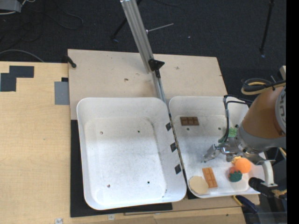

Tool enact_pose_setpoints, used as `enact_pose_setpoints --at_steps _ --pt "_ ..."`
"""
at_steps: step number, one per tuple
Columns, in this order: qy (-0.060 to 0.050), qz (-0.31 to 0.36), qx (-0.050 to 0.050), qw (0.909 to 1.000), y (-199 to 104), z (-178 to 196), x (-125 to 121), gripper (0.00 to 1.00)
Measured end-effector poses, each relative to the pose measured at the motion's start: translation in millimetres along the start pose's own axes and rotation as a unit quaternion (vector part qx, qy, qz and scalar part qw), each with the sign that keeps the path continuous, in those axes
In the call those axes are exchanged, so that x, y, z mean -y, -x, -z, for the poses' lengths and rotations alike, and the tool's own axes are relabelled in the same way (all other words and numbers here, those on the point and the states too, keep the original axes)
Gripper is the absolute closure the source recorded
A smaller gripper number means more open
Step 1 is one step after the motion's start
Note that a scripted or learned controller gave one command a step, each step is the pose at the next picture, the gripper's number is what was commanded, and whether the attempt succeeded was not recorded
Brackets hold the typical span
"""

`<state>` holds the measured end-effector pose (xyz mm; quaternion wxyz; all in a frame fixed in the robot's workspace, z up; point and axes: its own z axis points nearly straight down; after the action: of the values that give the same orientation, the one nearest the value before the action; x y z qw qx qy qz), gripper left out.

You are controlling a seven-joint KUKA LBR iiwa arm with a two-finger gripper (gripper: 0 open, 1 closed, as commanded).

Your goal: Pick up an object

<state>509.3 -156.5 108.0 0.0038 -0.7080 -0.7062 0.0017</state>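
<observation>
Here, I see the gripper (211, 155) low over the right bin (198, 107) at the frame's lower right, its jaws spread around nothing. Below it lie a tan disc (198, 185), an orange bar (209, 177), an orange ball (241, 164); a brown bar (189, 121) sits higher up.

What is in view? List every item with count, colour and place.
white bins: 2, white, side by side on the bench.
brown block: 1, dark brown, upper part of right bin.
orange block: 1, orange-tan, near front of right bin.
round disc: 1, cream, front left corner of right bin.
orange ball: 1, orange, front right of right bin.
green-red object: 1, beside the ball.
aluminium rail: 1, silver, behind the bins.
arm: 1, orange band, over right bin.
</observation>
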Motion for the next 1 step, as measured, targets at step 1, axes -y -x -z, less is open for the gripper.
enact_pose_setpoints --at_steps 1 --pt "0.003 -0.001 0.001 1.0000 -0.2 -15.6 -0.5 0.00"
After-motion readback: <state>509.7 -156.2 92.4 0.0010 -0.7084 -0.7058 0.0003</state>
